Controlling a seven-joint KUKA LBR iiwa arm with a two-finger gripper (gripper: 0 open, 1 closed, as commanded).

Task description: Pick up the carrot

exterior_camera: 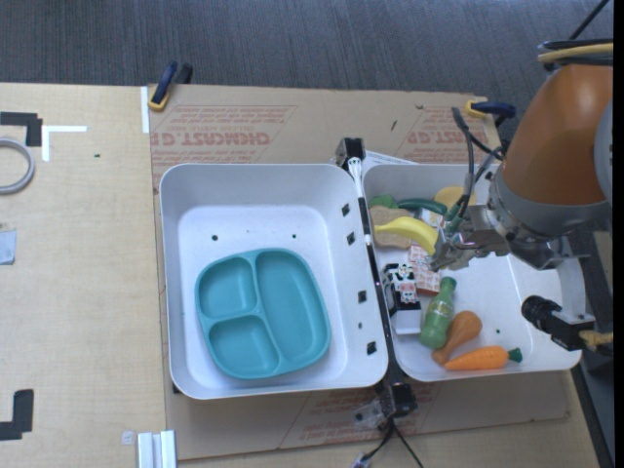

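Carrot: lying flat near the near edge of the right bin, green tip to the right, orange body to the left.
Neighbours: brown drumstick-like piece just beside it on the far-left side, touching or nearly so; green bottle further left of that.
Gripper: low over the far half of the same bin, above a small carton and close to the banana; well apart from carrot.
Finger state: cannot tell, tips lost against clutter and wrist.
Step in hand: judged as approach, nothing held.
Doing it well: travel near and right to sit above mid-body; align the grip across the short width; come down on the right-hand half, away from the brown piece.
Risk: bin wall close on the near side, little room there.
Left bin: holds a teal tray, no concern.
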